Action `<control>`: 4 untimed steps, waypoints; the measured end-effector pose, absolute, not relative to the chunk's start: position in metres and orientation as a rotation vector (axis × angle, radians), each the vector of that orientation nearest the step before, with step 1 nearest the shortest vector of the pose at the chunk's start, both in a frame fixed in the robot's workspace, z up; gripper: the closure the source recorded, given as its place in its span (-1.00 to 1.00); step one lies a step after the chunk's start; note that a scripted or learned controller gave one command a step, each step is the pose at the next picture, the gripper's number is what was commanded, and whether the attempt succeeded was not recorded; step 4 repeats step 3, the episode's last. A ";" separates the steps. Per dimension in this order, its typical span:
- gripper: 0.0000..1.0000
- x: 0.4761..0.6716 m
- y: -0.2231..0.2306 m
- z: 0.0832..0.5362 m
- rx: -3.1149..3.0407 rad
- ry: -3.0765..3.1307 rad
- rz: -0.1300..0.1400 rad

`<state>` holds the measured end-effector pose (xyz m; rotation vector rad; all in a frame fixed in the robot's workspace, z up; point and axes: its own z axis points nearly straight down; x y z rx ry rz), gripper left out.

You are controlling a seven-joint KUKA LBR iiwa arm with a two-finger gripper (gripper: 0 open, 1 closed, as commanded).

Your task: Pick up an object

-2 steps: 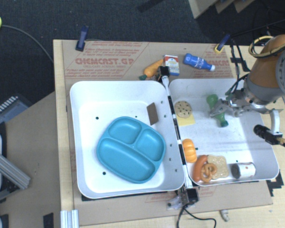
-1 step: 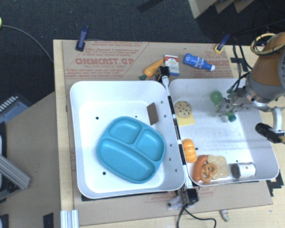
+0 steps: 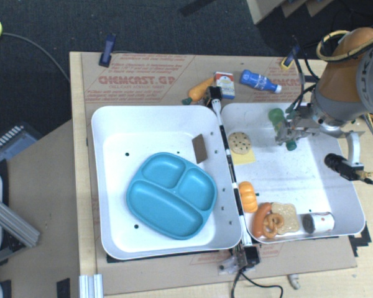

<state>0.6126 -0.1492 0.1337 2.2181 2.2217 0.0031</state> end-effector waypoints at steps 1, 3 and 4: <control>1.00 0.589 -0.112 0.154 2.221 2.224 0.000; 1.00 0.532 -0.034 0.210 2.223 2.223 -0.002; 1.00 0.532 -0.034 0.210 2.223 2.223 -0.002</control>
